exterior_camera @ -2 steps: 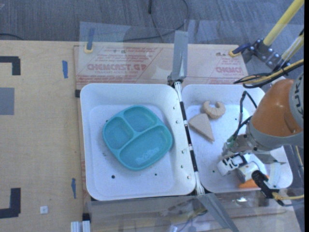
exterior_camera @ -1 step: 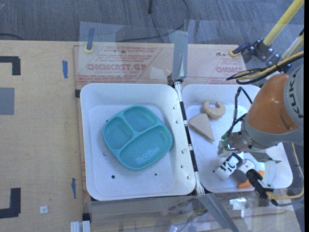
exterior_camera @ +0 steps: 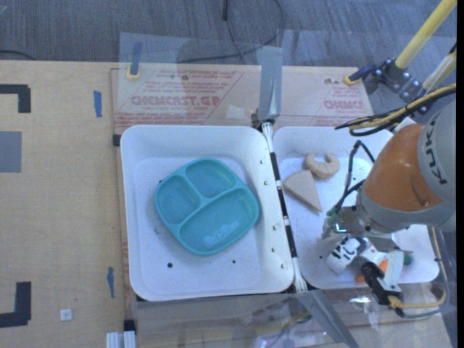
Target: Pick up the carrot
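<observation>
The carrot (exterior_camera: pixel 395 266) is a small orange piece with a green end. It lies near the front right corner of the right bin (exterior_camera: pixel 428 272), partly hidden by the arm's hardware. My gripper (exterior_camera: pixel 346 254) hangs low over the front of the same bin, just left of the carrot, under the orange wrist band (exterior_camera: pixel 395 172). From this angle I cannot see whether it touches the carrot.
A tan wedge (exterior_camera: pixel 303 190) and a curved croissant-like piece (exterior_camera: pixel 322 165) lie at the back of the right bin. A teal divided plate (exterior_camera: pixel 206 206) sits in the left bin (exterior_camera: pixel 145 158). Cables (exterior_camera: pixel 391 114) run above the arm at the right.
</observation>
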